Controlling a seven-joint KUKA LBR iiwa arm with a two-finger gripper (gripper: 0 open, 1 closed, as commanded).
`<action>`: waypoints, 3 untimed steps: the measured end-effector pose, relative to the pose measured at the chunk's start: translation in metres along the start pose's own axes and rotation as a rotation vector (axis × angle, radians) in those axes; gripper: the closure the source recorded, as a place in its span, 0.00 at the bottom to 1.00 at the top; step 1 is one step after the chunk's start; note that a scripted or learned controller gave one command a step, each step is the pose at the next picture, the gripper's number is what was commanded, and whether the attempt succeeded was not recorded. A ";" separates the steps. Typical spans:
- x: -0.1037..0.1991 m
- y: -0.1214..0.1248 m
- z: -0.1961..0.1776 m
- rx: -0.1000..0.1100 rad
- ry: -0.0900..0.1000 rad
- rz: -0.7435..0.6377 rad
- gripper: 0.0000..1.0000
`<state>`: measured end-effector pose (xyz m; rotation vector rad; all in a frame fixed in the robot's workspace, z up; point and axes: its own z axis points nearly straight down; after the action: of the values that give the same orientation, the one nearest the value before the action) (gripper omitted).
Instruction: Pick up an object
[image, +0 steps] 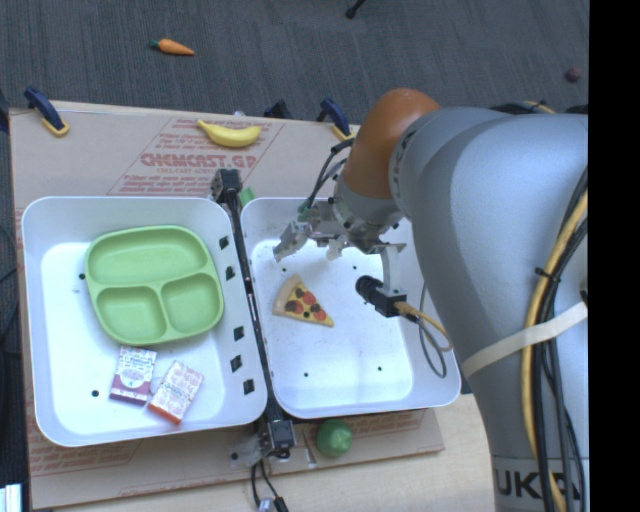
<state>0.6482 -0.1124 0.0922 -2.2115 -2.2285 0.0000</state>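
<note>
Counter: claw (312, 238) above pizza slice (302, 302) in right bin (345, 400), state indiscernible; flat slice may slip

The arm (500, 250) is a bulky, smooth grey shell with an orange band (385, 140) above the wrist; yellow and black cables (555, 290) trail along its right side, beside white straps.

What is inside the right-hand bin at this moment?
The right bin holds a toy pizza slice lying flat on its floor, with the gripper hanging just above and behind it. The arm covers the bin's far right corner, so anything there is hidden.
</note>
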 end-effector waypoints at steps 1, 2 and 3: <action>-0.001 0.000 -0.010 0.001 0.000 -0.003 1.00; 0.000 0.000 -0.010 0.002 0.000 -0.004 0.00; 0.000 0.001 -0.021 0.002 0.001 -0.008 1.00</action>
<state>0.6488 -0.1123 0.1131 -2.2015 -2.2359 0.0007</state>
